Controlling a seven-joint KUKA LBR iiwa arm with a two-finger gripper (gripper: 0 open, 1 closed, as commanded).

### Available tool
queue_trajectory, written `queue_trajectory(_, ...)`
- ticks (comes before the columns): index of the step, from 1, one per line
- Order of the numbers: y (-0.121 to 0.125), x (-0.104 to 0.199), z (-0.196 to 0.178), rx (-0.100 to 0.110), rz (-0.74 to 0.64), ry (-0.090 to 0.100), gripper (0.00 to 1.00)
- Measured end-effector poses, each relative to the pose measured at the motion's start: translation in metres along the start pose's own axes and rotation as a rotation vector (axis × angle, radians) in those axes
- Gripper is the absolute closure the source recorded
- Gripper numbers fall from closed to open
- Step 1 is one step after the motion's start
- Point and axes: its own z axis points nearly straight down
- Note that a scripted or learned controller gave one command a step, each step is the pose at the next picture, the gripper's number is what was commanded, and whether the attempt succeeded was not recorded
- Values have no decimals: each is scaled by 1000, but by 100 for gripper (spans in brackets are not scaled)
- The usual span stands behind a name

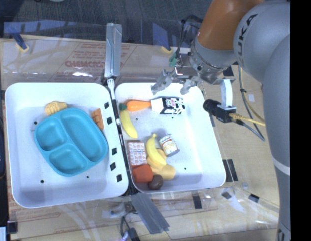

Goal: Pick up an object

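Objects for picking lie in the right white plastic bin, and I take this bin as my landmark. At its far edge, near the middle, sits a small white carton with a black pattern; just beside it, toward the bin's left wall, lies an orange carrot. Along the left wall is a slim yellow banana. Near the bin's front are a second yellow banana, a small round can with a printed label, a flat red-and-white packet, a red block and a dark brown ball.

The metal two-finger gripper hangs over the bin's far edge, just above the carton. Its jaws are spread apart and grasp nothing.

I judge the carton to be the likely target. The risk: it stands so close to the far wall and the carrot that a finger may land on the rim or on the carrot, or the carton may tip and slide away when the jaws close.
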Motion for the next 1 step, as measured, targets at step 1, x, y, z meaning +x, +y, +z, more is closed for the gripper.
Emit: queue_trajectory(1, 39, -38, 80, 5, -174, 1, 0)
